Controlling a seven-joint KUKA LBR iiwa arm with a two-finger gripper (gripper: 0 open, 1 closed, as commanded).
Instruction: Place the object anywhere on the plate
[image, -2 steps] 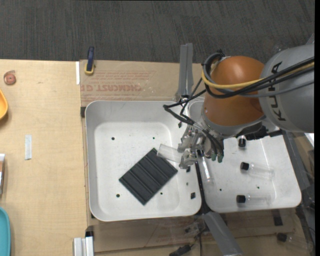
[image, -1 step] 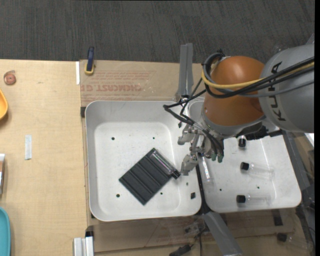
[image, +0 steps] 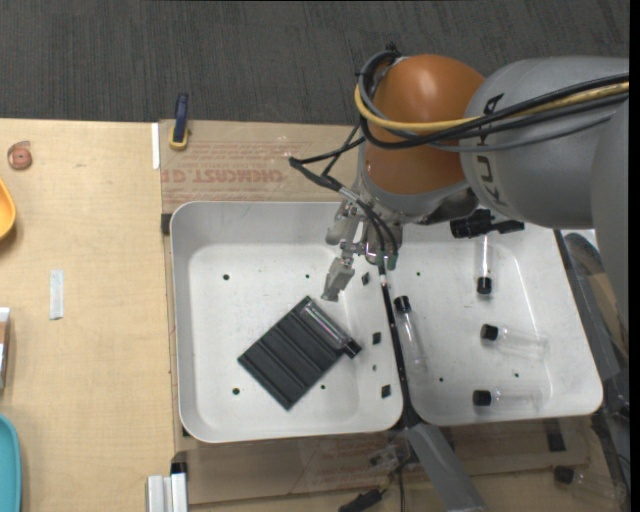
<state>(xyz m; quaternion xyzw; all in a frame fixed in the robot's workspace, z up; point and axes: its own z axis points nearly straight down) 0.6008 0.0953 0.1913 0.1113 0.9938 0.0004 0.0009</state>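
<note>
Camera view. Mirrored red print reading "CHEMCAST" runs along the brown cardboard sheet (image: 250, 165) at upper centre, just above the left bin. On the grey arm (image: 560, 130) at upper right, part of the letters "KUKA" shows in dark relief beside the glossy orange band (image: 420, 120). Black and yellow cables loop over the band.

The left bin (image: 200, 400) is a shallow white plastic tray with rounded corners and small dark holes in its floor. The right bin (image: 570, 380) is of the same make and touches it along the centre seam.

The plate (image: 290, 355) is a flat black rectangular slab with parallel ribs along its length. It lies at a slant on the floor of the left bin, in the lower centre of the frame. A thin metallic strip edges its upper right end.

The gripper (image: 340, 275) hangs above the left bin, just above and to the right of the plate's upper end. Its metal fingers point down and to the left; whether they are apart or closed cannot be told, and nothing is visibly held.

The object cannot be identified with certainty. Several clear tubes with black caps lie in the right bin: one upright in the frame (image: 483, 265), one at mid right (image: 510, 338), one at lower right (image: 505, 398). A further tube (image: 408, 325) lies along the seam between the bins.

A blue clamp (image: 180, 118) sits at the cardboard's upper left corner.
</note>
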